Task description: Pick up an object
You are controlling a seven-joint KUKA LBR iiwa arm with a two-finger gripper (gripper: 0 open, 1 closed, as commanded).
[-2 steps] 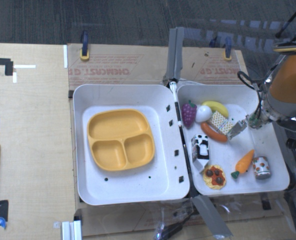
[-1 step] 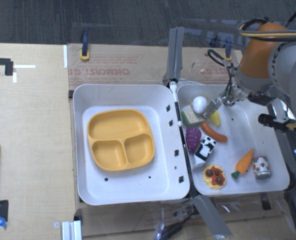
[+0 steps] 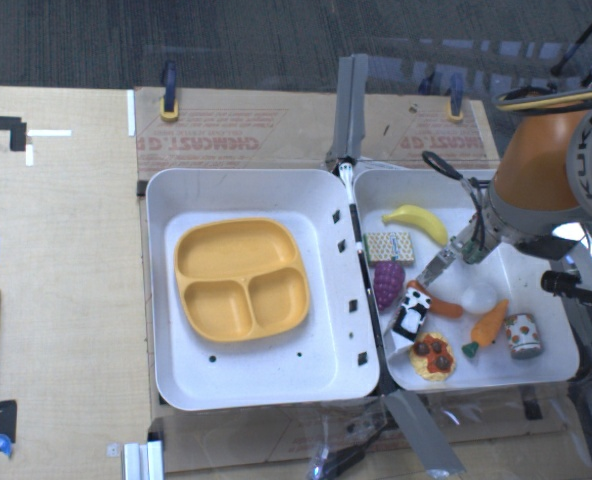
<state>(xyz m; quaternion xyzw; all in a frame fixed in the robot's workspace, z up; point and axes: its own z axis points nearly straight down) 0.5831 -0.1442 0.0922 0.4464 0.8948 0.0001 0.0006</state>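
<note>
The right bin (image 3: 566,363) holds the loose objects: a yellow banana (image 3: 416,220), a checkered block (image 3: 389,247), a purple bunch of grapes (image 3: 388,281), a black-and-white cow toy (image 3: 410,315), a small red-orange sausage (image 3: 444,309), a carrot (image 3: 488,325), a small can (image 3: 522,335) and a pizza slice (image 3: 433,356). My gripper (image 3: 429,271) reaches in from the right and slants down to the left. Its tip is low in the bin's middle, between the grapes and the sausage and just above the cow toy. I see nothing held in it.
The left bin (image 3: 166,268) holds a yellow three-compartment plate (image 3: 241,278). A raised divider (image 3: 354,238) runs between the two bins. The arm's orange band (image 3: 541,163) hangs over the right bin's far right corner.
</note>
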